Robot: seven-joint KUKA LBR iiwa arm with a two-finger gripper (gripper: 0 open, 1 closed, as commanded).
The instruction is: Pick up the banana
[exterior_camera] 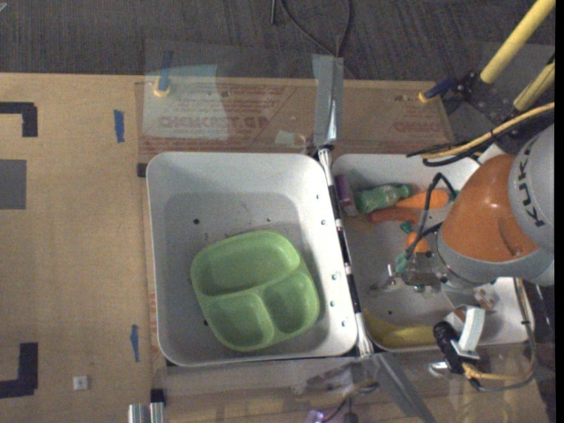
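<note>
One banana (401,333) lies just below end effector (414,276), along near wall of right bin (388,167), partly hidden under arm. Judged light, soft, bruises easily, curved, smooth skin likely slippery; best taken across middle of its length, gentle squeeze. End effector hangs low over right bin floor; finger state cannot be told, wrist blocks it. Counts: two white bins; one green divided plate (256,291) in left bin (167,236), well left of end effector; one green bottle (382,196) and one carrot (410,205) above it.
</note>
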